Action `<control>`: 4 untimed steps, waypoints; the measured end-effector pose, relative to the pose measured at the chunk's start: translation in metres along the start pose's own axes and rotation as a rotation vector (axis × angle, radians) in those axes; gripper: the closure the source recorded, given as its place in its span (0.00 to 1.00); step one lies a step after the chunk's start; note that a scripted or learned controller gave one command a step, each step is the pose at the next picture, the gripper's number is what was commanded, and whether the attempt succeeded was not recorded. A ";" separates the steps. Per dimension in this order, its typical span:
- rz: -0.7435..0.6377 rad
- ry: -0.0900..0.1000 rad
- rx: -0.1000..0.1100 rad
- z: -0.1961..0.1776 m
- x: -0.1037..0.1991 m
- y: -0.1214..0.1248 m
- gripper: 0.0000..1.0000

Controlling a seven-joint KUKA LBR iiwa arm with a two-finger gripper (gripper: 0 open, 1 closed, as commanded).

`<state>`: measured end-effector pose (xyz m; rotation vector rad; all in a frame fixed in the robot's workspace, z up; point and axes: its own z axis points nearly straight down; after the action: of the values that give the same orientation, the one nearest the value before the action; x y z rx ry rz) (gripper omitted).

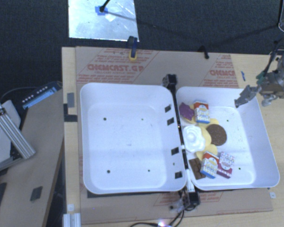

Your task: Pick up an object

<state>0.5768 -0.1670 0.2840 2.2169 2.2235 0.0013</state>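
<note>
Hovering over the right bin (265,141) rim, your gripper (246,96) holds nothing, its closure unclear; next, descend onto the clustered toys (206,138).

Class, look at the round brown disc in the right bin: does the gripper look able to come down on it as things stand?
Probably yes. The brown disc lies face up with nothing over it, and the gripper hangs over the same bin's far right rim. A yellow piece beside it may crowd the grasp.

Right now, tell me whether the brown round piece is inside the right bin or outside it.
Inside. The brown round piece lies on the floor of the right bin, within its white rim, among the other items near the divider.
</note>
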 end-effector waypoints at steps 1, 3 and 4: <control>0.005 0.005 0.013 0.084 0.003 -0.090 0.00; -0.015 0.016 0.051 0.200 0.019 0.047 0.00; 0.000 0.008 0.011 0.199 -0.015 0.091 0.00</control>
<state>0.6686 -0.1822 0.0850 2.2263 2.2328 -0.0017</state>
